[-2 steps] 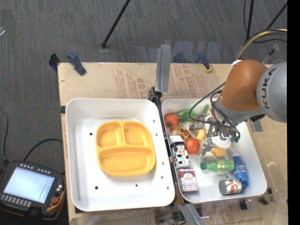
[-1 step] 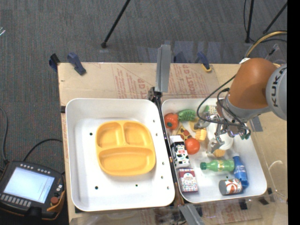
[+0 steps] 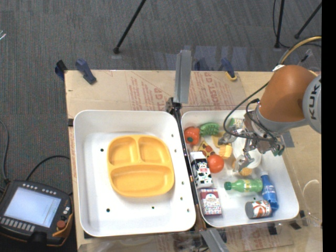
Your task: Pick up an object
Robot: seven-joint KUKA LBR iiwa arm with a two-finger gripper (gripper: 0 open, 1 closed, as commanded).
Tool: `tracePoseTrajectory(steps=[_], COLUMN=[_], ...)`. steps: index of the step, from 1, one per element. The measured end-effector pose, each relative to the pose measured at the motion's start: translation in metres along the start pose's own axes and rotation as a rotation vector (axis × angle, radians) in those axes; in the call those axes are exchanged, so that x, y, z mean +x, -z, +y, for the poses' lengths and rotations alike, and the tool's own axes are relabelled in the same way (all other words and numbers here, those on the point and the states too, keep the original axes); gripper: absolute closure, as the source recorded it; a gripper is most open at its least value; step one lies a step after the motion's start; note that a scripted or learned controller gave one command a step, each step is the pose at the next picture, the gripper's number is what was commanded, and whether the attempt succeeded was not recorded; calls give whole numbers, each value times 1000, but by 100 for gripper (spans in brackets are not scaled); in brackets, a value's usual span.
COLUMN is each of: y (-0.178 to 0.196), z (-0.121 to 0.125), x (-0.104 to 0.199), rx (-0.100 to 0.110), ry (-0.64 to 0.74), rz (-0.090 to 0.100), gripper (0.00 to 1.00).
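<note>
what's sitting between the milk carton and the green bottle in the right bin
In the camera view, a red tomato lies between the milk carton and the green bottle, slightly above their line.

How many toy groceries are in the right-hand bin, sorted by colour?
Some are partly hidden under the claw, so this covers what shows clearly.
Red or orange: 3 (pepper, tomato, can)
Green: 2 (vegetable, bottle)
Blue: 1 (bottle)
Black and white: 1 (milk carton)
Pink: 1 (box)
Total: 8
</note>
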State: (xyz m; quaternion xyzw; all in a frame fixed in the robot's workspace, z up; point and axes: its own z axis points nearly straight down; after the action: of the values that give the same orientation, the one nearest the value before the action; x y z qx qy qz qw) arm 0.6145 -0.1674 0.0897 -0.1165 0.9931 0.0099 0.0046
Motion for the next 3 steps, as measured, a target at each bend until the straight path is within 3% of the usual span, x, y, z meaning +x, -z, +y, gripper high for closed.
tracePoseTrajectory(steps=[1, 2, 3], y=[0, -2, -11], z=[4, 12, -2], x=[13, 49, -11], rx=[4, 12, -13], ry=[59, 105, 233], rz=[3, 11, 41], gripper=[0, 0, 0])
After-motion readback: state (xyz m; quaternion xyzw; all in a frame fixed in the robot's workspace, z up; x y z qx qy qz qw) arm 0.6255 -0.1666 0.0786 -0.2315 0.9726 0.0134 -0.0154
